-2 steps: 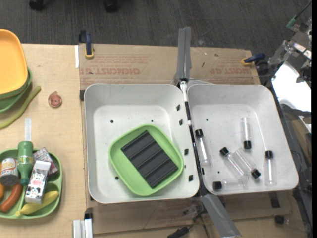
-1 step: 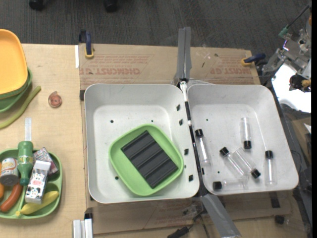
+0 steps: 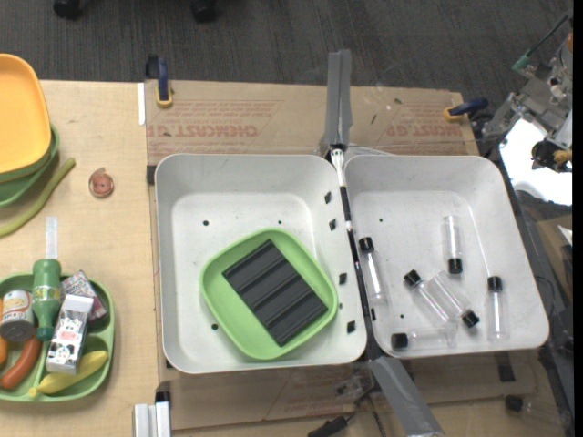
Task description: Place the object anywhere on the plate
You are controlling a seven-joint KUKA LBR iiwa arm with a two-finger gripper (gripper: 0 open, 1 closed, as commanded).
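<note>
- Covering the floor beyond the desk's far edge, a dark grey carpet (image 3: 273,16) is seen, with black chair castors (image 3: 68,3) standing on it.
- The desk (image 3: 100,135) is of pale, smooth wood; a brown printed cardboard sheet (image 3: 246,121) is spread over its middle and right part.
- Two shallow white bins of matt plastic with rounded corners are set on the cardboard, touching side by side: the left bin (image 3: 182,198) and the right bin (image 3: 410,198).
- A light green plate (image 3: 219,285), squarish with a soft raised rim, is laid askew in the left bin, toward the desk's near edge.
- A dark ribbed slab (image 3: 273,289), flat and rectangular, is lying on the plate, within its rim.
- Clear tubes with black caps (image 3: 437,297) are scattered in the right bin.
- At the desk's far right corner the tool (image 3: 549,98) is glimpsed, well apart from the slab; whether it is released or clenched cannot be told.
- A yellow dish (image 3: 18,107) is stacked at the left edge, and a green tray (image 3: 107,330) of toy food is placed at the near left corner.
</note>
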